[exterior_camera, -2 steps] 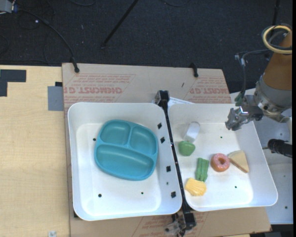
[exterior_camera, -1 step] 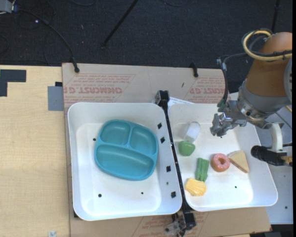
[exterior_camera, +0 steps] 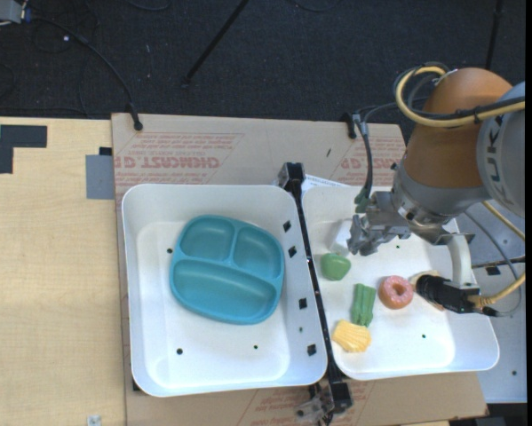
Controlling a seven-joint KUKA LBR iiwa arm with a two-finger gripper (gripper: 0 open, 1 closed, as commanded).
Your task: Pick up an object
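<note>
You had the gripper low in the right bin, nr its far-left corner; fingers too dark & blurred to tell whether released or clenched. Just beside it sat a rounded green lump. Toward the near-left corner: ribbed green piece, bumpy yellow piece, pink ring donut. Left bin carried a smooth teal divided plate. Arm hid the right bin's far edge.

In the right bin lie a green round piece, a green stalk, a pink doughnut and a yellow piece nearest.
</note>
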